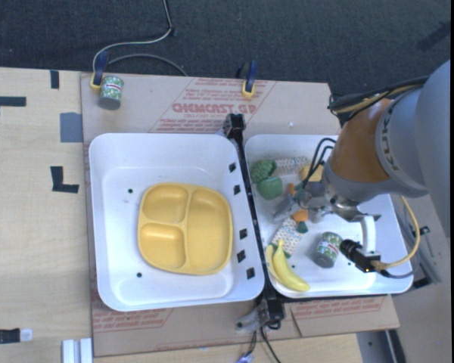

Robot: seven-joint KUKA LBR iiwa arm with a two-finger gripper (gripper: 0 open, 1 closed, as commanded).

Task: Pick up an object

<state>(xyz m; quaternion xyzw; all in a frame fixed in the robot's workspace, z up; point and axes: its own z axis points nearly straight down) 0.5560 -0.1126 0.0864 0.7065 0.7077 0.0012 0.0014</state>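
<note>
End effector (301,203): we saw it low in the right bin (390,282), among the objects; we could not tell its grip state.
Right bin contents: we noted a green object (266,178), a banana (286,271), a small can (326,249) and a patterned packet (288,235), all near the end effector.
Left bin (106,203): we found a yellow divided tray (185,228).
Counter (30,203): we saw a second can (110,91).
</note>
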